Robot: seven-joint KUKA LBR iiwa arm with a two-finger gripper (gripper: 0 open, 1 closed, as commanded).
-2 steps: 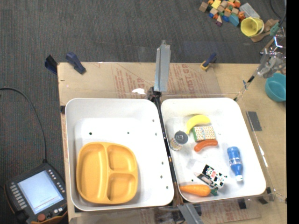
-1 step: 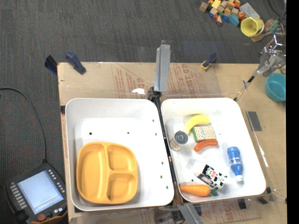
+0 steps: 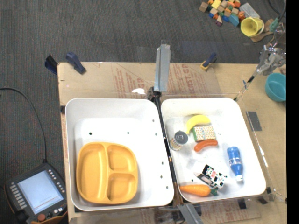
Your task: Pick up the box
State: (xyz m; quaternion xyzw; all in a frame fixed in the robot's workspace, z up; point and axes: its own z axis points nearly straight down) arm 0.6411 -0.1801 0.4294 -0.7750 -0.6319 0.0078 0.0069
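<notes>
Where banana touches it, box (image 3: 205, 133), right bin (image 3: 247, 125)

High slanted view over both bins (image 3: 159, 190)

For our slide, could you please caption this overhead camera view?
Right bin holds the box, banana, sausage, bottle and carrot; a yellow divided plate fills the left bin.
</notes>
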